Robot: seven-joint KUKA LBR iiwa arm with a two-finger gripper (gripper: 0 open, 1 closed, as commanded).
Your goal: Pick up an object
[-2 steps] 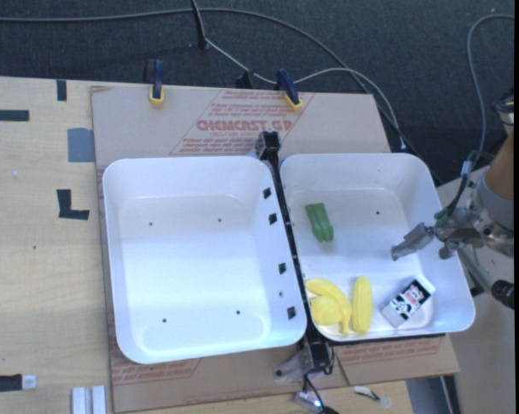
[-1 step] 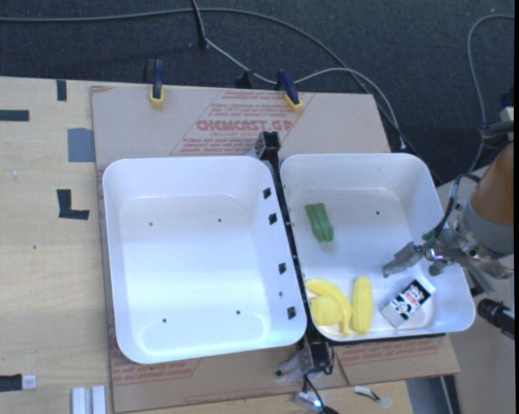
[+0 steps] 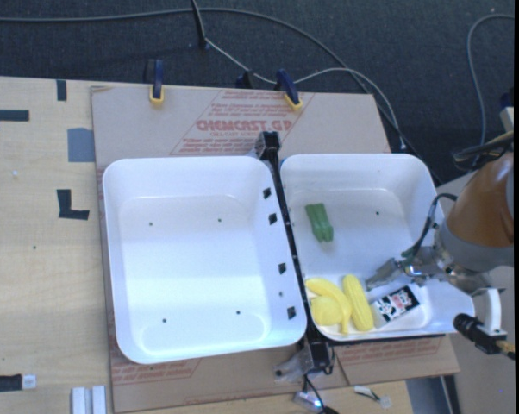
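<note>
trouble is likeliest at the right bin, where the pincer sits low near the bin's right wall, beside a small black-and-white card. i cannot tell whether it is open or closed, and nothing shows between its tips. the yellow corn-like pieces lie crowded at the front edge, touching each other, so a closing grasp may nudge them apart or catch the wall. the green block lies apart mid-bin, an easier target. the left bin holds no candidates.
</note>
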